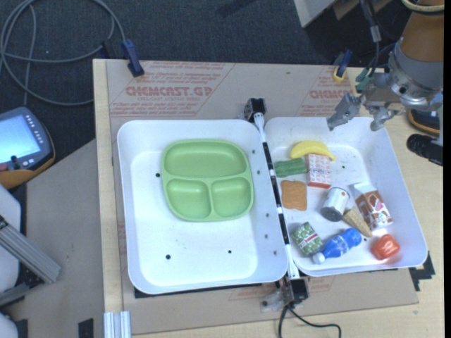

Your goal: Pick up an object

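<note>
Two bins sit side by side on the desk (106,189); the left bin (137,259) holds a divided tray (208,179) toward its rear; the right bin (402,196) holds the small things: a banana (312,148) at the back, a carton (319,170) just before it, a cracker (294,195) left of centre, a bottle (338,246) and a tomato (385,247) along the front; the tool (361,115) hangs over the right bin's rear edge.

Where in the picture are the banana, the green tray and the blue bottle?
Yellow toy banana (312,148), camera view, middle of its curve.
Green three-compartment plastic tray (206,159), camera view, large upper compartment.
Small blue plastic bottle (341,244), camera view, its body.
</note>
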`<state>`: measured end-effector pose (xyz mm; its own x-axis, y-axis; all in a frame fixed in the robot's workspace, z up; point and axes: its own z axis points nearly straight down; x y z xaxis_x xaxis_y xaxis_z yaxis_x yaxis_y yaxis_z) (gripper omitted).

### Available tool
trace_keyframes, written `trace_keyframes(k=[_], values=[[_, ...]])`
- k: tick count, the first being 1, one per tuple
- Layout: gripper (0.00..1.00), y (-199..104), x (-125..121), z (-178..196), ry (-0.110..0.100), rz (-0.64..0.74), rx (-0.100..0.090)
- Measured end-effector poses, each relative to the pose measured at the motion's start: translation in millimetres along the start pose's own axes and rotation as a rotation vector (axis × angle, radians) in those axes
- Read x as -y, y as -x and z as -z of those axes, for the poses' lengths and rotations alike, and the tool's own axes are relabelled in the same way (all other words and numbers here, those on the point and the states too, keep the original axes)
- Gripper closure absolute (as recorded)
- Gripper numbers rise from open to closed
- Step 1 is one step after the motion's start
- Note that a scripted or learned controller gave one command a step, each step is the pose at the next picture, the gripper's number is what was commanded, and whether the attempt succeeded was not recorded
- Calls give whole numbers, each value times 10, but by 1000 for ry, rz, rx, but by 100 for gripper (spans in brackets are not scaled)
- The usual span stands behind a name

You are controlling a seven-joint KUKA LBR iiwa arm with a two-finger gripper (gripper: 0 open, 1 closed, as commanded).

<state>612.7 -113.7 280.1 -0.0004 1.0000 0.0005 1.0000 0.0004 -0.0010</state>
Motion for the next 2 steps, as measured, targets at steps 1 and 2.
trace_keyframes(k=[1, 2], values=[[0, 3, 531, -923, 1, -1, 0], [0, 78, 601, -1852, 3, -1, 1]])
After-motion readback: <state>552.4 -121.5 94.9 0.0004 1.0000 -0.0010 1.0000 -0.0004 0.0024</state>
